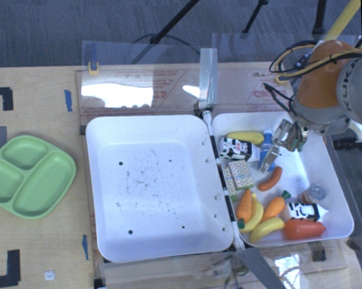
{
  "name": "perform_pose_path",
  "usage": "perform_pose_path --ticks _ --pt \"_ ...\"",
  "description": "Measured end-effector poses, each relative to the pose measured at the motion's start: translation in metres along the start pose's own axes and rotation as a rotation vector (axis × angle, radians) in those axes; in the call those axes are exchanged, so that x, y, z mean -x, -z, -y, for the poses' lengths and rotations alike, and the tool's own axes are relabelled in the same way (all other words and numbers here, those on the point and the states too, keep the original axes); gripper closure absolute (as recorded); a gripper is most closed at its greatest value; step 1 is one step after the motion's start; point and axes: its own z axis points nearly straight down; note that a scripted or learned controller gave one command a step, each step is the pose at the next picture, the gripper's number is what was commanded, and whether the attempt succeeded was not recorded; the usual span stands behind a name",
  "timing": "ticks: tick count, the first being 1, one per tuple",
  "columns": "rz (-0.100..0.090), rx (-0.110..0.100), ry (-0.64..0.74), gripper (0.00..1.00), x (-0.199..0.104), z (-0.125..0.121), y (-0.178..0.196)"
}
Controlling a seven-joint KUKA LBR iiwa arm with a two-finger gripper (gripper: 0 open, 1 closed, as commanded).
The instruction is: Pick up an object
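Pincer (270, 157): reaches in from the right over the right bin (337, 182), tilted down and to the left; fingers slightly apart, tips at the blue object (266, 144), nothing visibly clamped between them.
Blue object: small blue and white piece, upright-ish, just beside the fingertips; touching or not, cannot tell.
Sausage (270, 179): red-orange, lying just below the pincer tips, apart from them.
Upper banana (245, 137): yellow, at the bin's far wall, left of the pincer.
Cow-print carton (235, 148): black and white, just under that banana.
Patterned box (238, 175): against the bin's left wall, below the carton.
Carrots (260, 208): two orange ones, side by side near the bin's lower left.
Lower banana (267, 228): touching the carrots from below.
Red pepper (304, 228): front right corner, beside a second cow-print piece (303, 211).
Small jar (314, 193): near the right wall, well apart from the pincer.
Left bin (153, 184): white, faint scuff marks on its floor.
Worktop (48, 248): pale wood, black corner marks, blue tape bits.
Green divided plate (29, 175): on the worktop, left of both bins.
Room: dark grey floor beyond, with tripod legs.
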Motion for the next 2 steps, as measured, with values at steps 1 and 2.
perform_pose_path --ticks 1,2 --pt "-0.008 -0.005 -0.001 1.00 -0.002 0.002 0.007" --pt "0.045 0.032 -0.364 1.00 -0.011 0.011 0.099"
